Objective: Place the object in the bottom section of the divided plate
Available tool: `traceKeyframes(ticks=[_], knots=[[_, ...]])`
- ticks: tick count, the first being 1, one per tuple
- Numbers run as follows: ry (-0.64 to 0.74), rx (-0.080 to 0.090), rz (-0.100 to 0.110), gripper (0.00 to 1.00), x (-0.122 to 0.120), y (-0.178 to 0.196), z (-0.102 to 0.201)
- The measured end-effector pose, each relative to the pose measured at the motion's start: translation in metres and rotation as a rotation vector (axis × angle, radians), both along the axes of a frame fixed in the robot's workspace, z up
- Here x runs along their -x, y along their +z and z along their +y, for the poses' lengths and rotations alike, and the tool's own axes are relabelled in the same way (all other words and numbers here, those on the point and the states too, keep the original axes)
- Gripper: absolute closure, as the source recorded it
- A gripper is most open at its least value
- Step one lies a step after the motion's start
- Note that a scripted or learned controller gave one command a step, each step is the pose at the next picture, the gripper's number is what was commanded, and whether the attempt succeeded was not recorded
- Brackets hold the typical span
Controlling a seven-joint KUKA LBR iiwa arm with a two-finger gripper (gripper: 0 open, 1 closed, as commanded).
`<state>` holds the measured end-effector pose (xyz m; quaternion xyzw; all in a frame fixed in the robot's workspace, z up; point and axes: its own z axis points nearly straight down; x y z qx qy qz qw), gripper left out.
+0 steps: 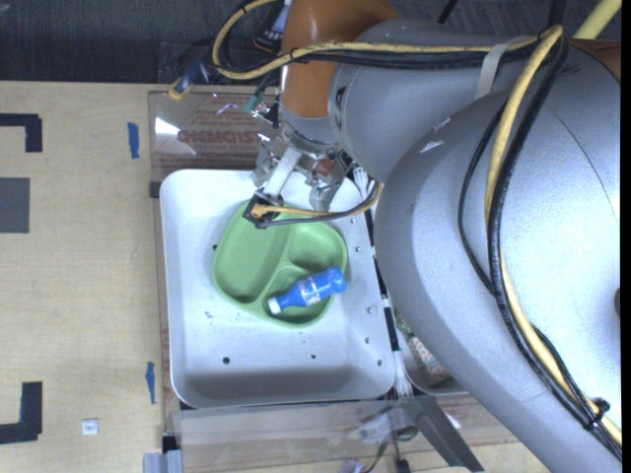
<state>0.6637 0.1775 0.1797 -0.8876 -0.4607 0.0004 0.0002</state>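
**Gripper at the far rim of my green plate**

My gripper (299,177) hangs over the upper edge of the green divided plastic plate (240,262), just where the plate's rim comes closest to the far wall of the shallow white bin (197,368). Whether it stands wide or narrow I cannot tell from this slanted view; my own wrist covers too much of it. I see nothing held in it.

Above the gripper sits the orange band (330,13) of my wrist. Behind that, the grey bulk of my arm (513,215) sweeps in from the right and covers most of that side of the bench. A yellow cable (515,294) runs along the arm.

The small blue plastic bottle with a white cap (310,291) lies on its side inside the plate, well apart from the gripper. It rests in the section at the plate's lower right, the one nearest the bin's near wall. It lies at a slant, its white cap pointing down and left toward the plate's lower rim and its blue base pointing up and right. The plate's large left section is bare green.

The plate sits toward the far right of the bin floor. Beyond the bin's far wall lies a clear plastic sheet with reddish lettering (209,131). To the left stretches the pale wooden bench top (79,274), marked with short strips of blue tape (133,139) and black corner marks (27,131).
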Motion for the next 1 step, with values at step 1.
traceKeyframes(ticks=[1], knots=[[0.160, -0.006, -0.008, 0.00, -0.0049, -0.0706, -0.0082]])
